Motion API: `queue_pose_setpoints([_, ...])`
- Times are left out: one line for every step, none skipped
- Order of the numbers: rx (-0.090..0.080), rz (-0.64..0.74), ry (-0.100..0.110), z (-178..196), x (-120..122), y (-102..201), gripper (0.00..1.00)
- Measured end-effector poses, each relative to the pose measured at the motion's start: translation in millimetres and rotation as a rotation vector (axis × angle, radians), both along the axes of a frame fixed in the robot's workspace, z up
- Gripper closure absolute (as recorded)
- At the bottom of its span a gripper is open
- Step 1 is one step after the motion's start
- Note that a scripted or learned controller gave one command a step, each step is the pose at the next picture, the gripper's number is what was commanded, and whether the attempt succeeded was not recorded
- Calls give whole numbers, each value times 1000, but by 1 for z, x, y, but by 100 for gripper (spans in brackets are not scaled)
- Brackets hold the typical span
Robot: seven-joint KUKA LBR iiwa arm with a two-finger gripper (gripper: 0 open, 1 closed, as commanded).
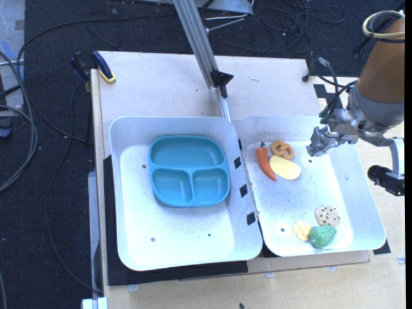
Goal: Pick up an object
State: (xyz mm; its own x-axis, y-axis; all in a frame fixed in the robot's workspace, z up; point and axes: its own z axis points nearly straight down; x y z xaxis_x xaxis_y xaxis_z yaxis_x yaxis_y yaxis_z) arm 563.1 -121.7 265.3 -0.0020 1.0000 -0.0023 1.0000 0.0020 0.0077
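**Gripper poised over the right bin, toys lying loose**

Nearest the camera, the bench (193,76) carries two shallow white bins side by side. Filling most of the left bin (129,224) is a blue divided plate (189,170) with three compartments. Reaching in from the right, the grey arm (380,89) with its orange band hangs over the right bin (351,192), and its gripper (317,145) sits above the bin's upper part, just right of a small cluster of toys; the tips are dark and small, so whether they stand apart or together I cannot tell, and nothing shows between them.

That cluster holds a yellow oval piece (286,168), an orange carrot (266,163) touching its left side, and a brown pretzel (282,149) just above. Toward the bin's near edge lie a green lump, perhaps broccoli (322,236), a spotted cookie (327,215) just above it, and a small pale yellow piece (301,230) beside it.
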Motion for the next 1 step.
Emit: queue_pose_setpoints([3,5,7,-10,11,43,100])
